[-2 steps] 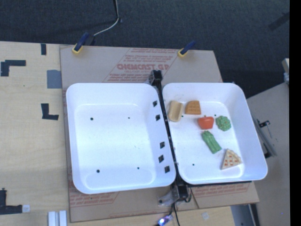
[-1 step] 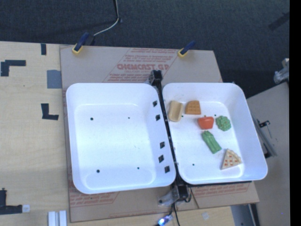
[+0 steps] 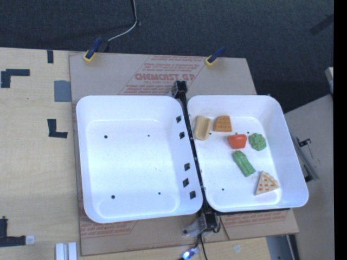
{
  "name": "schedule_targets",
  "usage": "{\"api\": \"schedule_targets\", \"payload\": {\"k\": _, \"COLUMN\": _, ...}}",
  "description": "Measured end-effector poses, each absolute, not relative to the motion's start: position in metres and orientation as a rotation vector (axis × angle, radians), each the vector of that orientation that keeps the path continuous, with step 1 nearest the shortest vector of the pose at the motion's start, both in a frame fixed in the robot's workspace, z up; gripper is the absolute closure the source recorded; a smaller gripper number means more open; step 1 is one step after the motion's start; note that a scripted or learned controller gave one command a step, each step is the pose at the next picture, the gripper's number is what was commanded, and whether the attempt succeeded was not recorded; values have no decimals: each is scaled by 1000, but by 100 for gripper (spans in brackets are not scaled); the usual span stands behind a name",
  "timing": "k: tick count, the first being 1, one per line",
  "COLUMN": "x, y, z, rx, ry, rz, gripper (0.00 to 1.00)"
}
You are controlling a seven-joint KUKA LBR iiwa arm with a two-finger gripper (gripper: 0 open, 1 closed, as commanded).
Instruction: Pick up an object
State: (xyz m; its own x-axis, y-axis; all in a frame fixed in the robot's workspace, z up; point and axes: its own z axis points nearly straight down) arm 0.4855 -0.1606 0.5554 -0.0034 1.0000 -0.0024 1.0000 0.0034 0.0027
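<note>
While the toy food waits to be picked, six pieces lie loose in the right bin (image 3: 289, 145), none touching another. A tan bread roll (image 3: 201, 127) sits closest to the divide between the bins, with an orange-brown toast square (image 3: 222, 124) just beside it. Below those, near the bin's middle, a red tomato (image 3: 237, 141) rests next to a green broccoli floret (image 3: 257, 142). A dark green pickle (image 3: 243, 163) lies at a slant under the tomato, and a triangular waffle wedge (image 3: 265, 183) sits nearest the front corner on the right.

Whether the claw is spread or pressed together cannot be told from this vantage.

The left bin (image 3: 85, 112) stands edge to edge with its neighbour, a black clip (image 3: 179, 88) at the far end of the shared seam and small black marks running down it. Both bins rest on a brown cardboard sheet (image 3: 162, 72) printed in red, pinned at its far edge by two yellow-and-blue clamps (image 3: 92, 50). The sheet covers part of a pale wooden desk (image 3: 32, 167) marked with black tape shapes (image 3: 54, 129). A thin cable (image 3: 129, 10) trails across the dark floor (image 3: 244, 15) beyond.
</note>
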Motion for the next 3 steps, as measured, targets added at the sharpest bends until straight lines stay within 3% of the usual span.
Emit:
{"api": "schedule_targets", "payload": {"k": 1, "x": 485, "y": -161, "z": 555, "rx": 2216, "ry": 2223, "rz": 0, "gripper": 0}}
{"api": "schedule_targets", "payload": {"k": 2, "x": 486, "y": -160, "z": 565, "rx": 2214, "ry": 2223, "rz": 1, "gripper": 100}}
{"api": "schedule_targets", "payload": {"k": 3, "x": 486, "y": -160, "z": 565, "rx": 2215, "ry": 2223, "rz": 0, "gripper": 0}}
